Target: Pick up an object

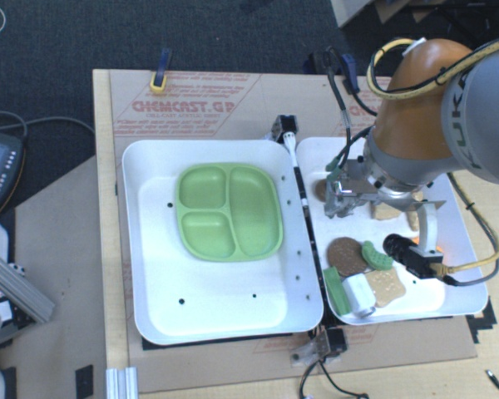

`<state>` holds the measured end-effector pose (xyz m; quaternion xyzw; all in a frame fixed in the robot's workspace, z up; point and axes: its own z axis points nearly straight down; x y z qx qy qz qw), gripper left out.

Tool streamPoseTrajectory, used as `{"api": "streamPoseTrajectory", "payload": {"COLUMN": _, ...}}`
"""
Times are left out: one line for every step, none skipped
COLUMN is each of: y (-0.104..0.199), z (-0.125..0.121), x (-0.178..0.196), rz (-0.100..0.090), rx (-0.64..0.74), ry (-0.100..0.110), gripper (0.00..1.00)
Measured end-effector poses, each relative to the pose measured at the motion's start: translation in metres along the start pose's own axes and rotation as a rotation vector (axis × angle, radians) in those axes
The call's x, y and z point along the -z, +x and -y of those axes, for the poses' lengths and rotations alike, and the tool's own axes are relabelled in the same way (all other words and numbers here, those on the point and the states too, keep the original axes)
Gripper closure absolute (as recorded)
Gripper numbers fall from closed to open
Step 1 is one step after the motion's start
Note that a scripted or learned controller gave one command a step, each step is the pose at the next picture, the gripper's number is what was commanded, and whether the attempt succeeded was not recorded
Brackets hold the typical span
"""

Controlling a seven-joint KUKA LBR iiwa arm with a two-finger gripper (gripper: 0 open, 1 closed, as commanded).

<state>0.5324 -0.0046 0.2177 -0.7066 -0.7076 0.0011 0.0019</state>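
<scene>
The arm [449, 115] is seen reaching in over the right bin [466, 302]. The gripper [343, 199] is lowered near the bin's left wall; whether it is spread or closed cannot be told. A brown disc [344, 256], a green piece [377, 256], a tan slice [388, 285] and a green-and-white block [349, 293] lie at the bin's front. A green divided plate [229, 212] rests in the left bin [150, 248].

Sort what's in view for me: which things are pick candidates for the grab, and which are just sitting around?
In play: gripper, brown round piece, green piece, tan square piece, white block, all in the right bin.

Lying about: green divided plate in the left bin, yellow clamp, cardboard sheet.
</scene>
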Motion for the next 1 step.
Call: {"api": "streamPoseTrajectory", "payload": {"y": -0.0139, "z": -0.0067, "x": 0.0144, "rz": 0.002, "rx": -0.002, "ry": -0.007, "gripper": 1.00}}
